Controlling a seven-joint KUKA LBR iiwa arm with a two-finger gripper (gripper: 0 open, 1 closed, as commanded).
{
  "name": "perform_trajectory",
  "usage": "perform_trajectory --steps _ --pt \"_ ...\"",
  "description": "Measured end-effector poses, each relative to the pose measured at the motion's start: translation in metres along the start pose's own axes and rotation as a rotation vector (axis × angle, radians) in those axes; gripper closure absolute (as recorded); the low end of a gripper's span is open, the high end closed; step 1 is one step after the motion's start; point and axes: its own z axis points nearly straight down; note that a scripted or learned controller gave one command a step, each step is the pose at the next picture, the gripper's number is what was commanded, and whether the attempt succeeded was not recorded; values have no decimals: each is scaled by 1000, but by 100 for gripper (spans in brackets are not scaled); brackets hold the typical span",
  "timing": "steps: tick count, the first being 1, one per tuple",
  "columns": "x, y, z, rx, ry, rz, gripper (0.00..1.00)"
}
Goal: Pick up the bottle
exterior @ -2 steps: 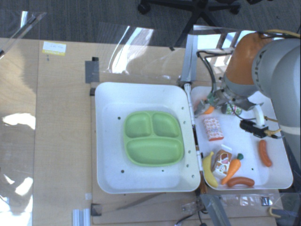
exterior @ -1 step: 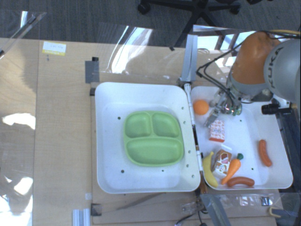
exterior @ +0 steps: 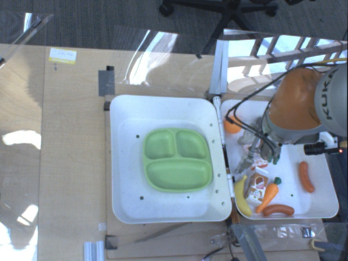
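Gripper [exterior: 260,157] was low in right bin [exterior: 321,203], over clutter; finger state — can't tell. Bottle [exterior: 256,187] lay just below it, btwn banana [exterior: 241,193] & carrot [exterior: 268,196]. Green divided tray [exterior: 177,160] sat in left bin [exterior: 126,162].

The arm [exterior: 304,99] comes in from the right side of the bench and hangs over the right bin, near that bin's back-left part. Its orange band sits uppermost toward the camera, a broad rounded bulge, with the grey body of the link running off to the right. Black cables loop from the band down and left toward the wrist. Below the band the grey wrist narrows and points down and left into the bin. The gripper [exterior: 256,157] is at the wrist's lower end, low over the bin's left half, close to its left wall.
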Motion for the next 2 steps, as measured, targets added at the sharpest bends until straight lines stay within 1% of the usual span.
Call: perform_trajectory --steps 1,2 --pt "-4 3 -13 -5 -15 1 100" --pt "-19 62 -154 -1 2 0 100"
